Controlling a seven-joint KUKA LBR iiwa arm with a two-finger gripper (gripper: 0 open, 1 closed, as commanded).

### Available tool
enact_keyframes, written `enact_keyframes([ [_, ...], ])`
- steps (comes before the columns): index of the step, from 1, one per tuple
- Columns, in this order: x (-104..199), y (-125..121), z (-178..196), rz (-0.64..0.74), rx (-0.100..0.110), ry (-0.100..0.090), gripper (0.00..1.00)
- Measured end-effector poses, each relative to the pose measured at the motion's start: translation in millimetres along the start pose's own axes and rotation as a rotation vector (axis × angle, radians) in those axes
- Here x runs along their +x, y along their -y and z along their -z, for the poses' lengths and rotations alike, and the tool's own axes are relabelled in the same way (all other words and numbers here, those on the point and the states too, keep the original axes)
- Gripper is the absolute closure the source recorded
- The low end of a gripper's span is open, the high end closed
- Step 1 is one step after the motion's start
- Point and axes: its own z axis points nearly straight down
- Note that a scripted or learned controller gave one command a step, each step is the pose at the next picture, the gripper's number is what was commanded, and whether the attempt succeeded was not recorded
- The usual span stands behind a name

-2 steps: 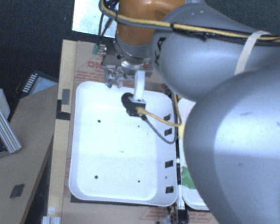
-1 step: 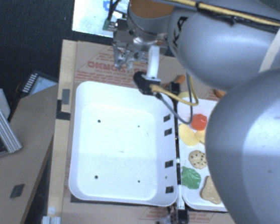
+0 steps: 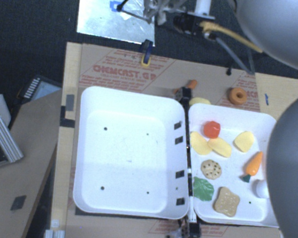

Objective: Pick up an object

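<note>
Claw hardware [image 3: 156, 8] hangs at the top edge over a shiny metal sheet [image 3: 103, 8], well apart from both bins; whether it is spread or pressed together cannot be told, and nothing shows in its grasp.

On the left, the left bin [image 3: 80, 150] has a bare white floor. Just beside it, the right bin [image 3: 262, 121] holds the toy food: a red tomato [image 3: 211, 129], three pale yellow pieces [image 3: 221, 147], a chip cookie [image 3: 211, 168], a green leaf [image 3: 203, 188], a tan cracker [image 3: 227, 201] and an orange carrot [image 3: 253, 163]. A brown doughnut [image 3: 238, 96] lies on the cardboard [image 3: 122, 69] above that bin. The grey arm [image 3: 293, 176] covers the bin's right side.
</note>
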Motion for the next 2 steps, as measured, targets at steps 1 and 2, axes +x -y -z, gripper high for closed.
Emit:
enact_keyframes([
  [1,-0.2,0.1,-11.5,-0.002,0.018,0.006,0.0],
  [2,-1.8,4.4,-172.4,-0.008,0.033,0.01,0.0],
])
